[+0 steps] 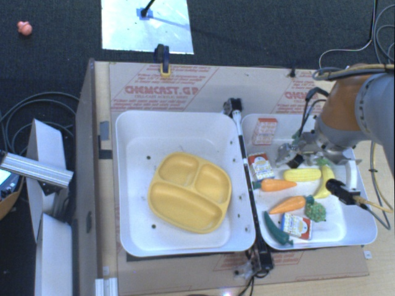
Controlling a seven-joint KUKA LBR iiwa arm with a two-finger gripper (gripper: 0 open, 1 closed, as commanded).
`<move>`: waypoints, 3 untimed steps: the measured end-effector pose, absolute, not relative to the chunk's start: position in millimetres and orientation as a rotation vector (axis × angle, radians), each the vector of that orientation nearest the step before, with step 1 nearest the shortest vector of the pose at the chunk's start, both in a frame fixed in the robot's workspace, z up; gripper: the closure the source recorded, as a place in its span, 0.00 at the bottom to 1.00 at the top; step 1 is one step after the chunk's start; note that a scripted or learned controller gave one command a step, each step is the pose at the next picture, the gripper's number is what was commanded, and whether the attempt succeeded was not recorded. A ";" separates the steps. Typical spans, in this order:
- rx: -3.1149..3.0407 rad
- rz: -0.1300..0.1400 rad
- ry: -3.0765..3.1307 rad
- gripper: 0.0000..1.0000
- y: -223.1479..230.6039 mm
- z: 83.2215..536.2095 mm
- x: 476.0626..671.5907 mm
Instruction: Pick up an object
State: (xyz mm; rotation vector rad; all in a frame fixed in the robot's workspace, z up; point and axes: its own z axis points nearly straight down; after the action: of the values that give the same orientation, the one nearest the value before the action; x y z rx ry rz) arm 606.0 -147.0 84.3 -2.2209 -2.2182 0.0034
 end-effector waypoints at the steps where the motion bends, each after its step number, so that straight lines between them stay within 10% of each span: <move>1: -2.222 0.004 -2.218 0.00 -159.8 84.0 566.3; 2: -2.207 0.004 -2.235 0.00 -123.0 86.0 662.8; 3: -2.222 0.001 -2.216 0.00 -161.8 84.3 606.3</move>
State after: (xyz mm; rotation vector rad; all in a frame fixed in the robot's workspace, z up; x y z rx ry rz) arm 606.3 -161.8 84.3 -2.2222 -2.2164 0.0009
